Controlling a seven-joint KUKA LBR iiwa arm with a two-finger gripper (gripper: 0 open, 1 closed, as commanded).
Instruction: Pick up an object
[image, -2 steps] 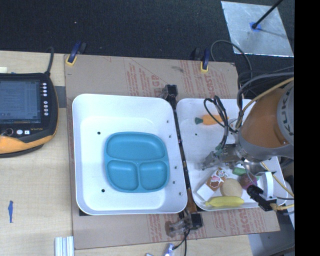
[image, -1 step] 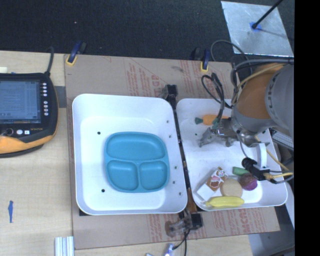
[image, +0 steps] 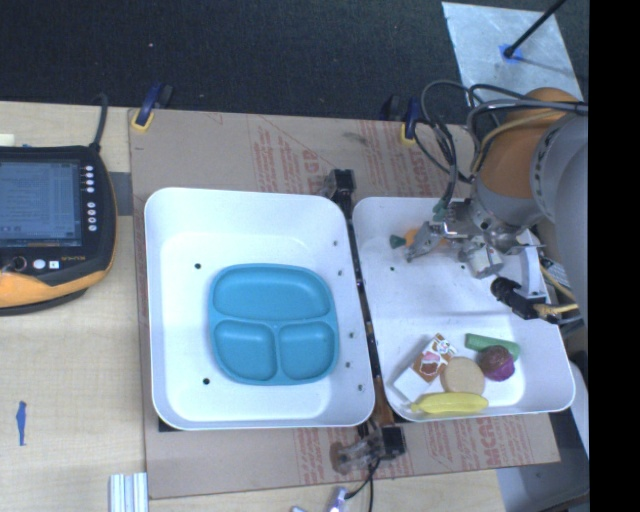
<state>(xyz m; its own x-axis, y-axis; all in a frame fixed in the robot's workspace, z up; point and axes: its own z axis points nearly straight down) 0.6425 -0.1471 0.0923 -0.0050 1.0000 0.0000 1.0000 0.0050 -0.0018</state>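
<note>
You look down on a bench (image: 80, 400) that bears two shallow white bins side by side on a sheet of brown cardboard (image: 250, 150). The left bin (image: 180, 215) carries a blue divided plate (image: 273, 322) near its middle — one long compartment at the far side, two smaller ones at the near side.

The right bin (image: 420, 290) carries the loose objects, all gathered in its near corner by the right-hand edge: a yellow banana (image: 452, 403) lying along the near rim, a round tan piece (image: 463, 376) just behind it, a small printed carton (image: 433, 358) touching that piece on its left, a white card (image: 408, 385) under the carton, a dark purple ball (image: 497, 362) to the right, and a green strip (image: 490, 343) just behind the ball. A small green and orange piece (image: 402, 239) lies apart, near the bin's far edge.

The arm (image: 530, 150) reaches in over the right bin's far right corner, and the gripper (image: 462, 243) hangs above the bin floor close to that small piece. You cannot tell from this angle how its tool stands, nor whether anything is in it; the clustered objects lie well apart from it.

A handheld control tablet (image: 50, 225) rests at the bench's left edge.
</note>
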